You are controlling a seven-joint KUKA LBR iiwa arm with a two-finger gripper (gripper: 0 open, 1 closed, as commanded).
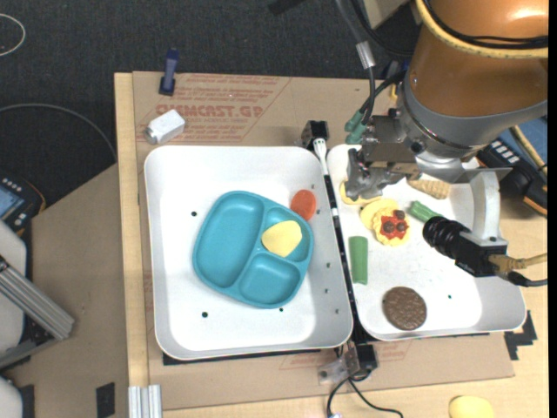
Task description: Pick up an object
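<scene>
Camera view shows the end effector (364, 181) low in the right bin (496, 316) near a yellow toy (389, 224), its state I cannot tell, so pick-up prob. not done yet.

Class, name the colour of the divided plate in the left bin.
Turquoise blue divided plate, seen clearly in the camera view.

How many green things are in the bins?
2, both in the right bin: a green stick near its left wall, and a smaller green piece further right. The arm may hide others.
</scene>
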